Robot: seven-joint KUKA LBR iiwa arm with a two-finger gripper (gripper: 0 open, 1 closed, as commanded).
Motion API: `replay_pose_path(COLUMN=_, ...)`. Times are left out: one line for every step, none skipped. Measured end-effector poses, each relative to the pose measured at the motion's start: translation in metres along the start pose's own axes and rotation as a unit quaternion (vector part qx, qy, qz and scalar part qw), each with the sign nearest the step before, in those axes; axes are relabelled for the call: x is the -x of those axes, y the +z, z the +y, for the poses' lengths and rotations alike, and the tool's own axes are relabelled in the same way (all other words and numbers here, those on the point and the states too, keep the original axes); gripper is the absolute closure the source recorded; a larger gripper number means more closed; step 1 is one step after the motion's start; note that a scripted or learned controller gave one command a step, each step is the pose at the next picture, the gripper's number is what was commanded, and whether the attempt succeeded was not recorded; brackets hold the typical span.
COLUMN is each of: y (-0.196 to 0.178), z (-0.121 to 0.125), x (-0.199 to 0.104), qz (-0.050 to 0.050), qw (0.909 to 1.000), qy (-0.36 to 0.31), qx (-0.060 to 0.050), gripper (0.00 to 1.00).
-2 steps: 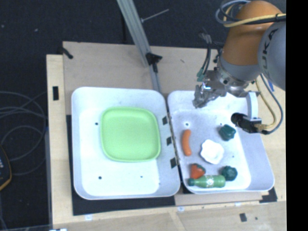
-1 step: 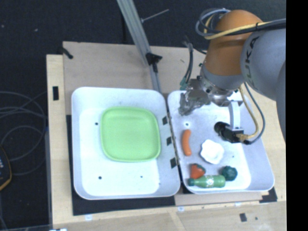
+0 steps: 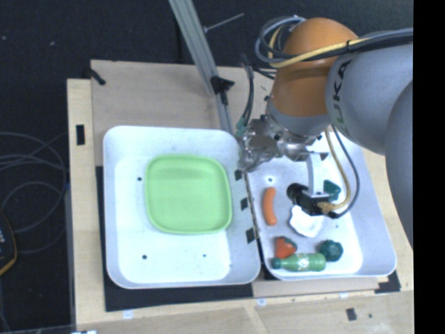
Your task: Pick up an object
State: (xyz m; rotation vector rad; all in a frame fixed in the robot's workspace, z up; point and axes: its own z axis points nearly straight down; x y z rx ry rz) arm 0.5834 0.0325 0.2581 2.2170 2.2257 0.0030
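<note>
My gripper (image 3: 249,155) hangs over the far left corner of the right bin (image 3: 372,252), close to the wall between the two bins. Nothing shows between its tips. Just in front of it lies an orange sausage-shaped piece (image 3: 269,206). Nearer the front of that bin are a red piece (image 3: 284,245), a green bottle (image 3: 300,261) lying on its side and a dark teal ball (image 3: 332,249). A small teal piece (image 3: 332,186) sits further back on the right, partly hidden by cables.
The left bin (image 3: 125,249) holds a light green square plate (image 3: 188,193) lying flat. A grey metal pole (image 3: 198,44) slants down from the top to the bins' back edge. The arm's bulk covers the right bin's far right side.
</note>
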Motion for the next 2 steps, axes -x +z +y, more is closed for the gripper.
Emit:
replay_pose_path(y=0.0172, z=-0.0183, x=-0.0479, qz=0.000, qw=1.0000, qy=0.000, qx=-0.001, gripper=1.00)
replay_pose_path(y=0.0166, z=-0.0178, x=-0.0458, qz=0.000, qw=1.0000, qy=0.002, qx=0.000, gripper=0.00)
